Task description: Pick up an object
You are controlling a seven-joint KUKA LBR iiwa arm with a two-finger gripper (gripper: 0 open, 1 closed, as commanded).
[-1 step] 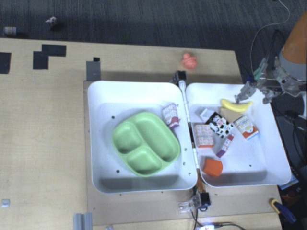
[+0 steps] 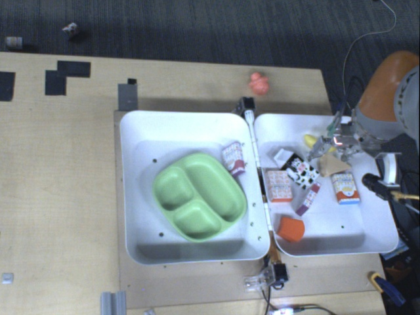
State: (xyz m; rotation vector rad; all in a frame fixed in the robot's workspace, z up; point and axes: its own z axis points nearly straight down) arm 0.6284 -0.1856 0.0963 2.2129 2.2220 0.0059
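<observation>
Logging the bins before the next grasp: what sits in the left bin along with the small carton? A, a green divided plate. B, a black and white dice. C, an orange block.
A: the green divided plate lies in the left bin, near the small carton.

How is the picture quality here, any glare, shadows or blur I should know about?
Camera view: even overhead light, slightly soft focus throughout. The white bins look bright and a little washed out, with a grey shadow along the left bin's near wall. Small items by the pincer blur together, and labels on the small boxes can't be read.
</observation>
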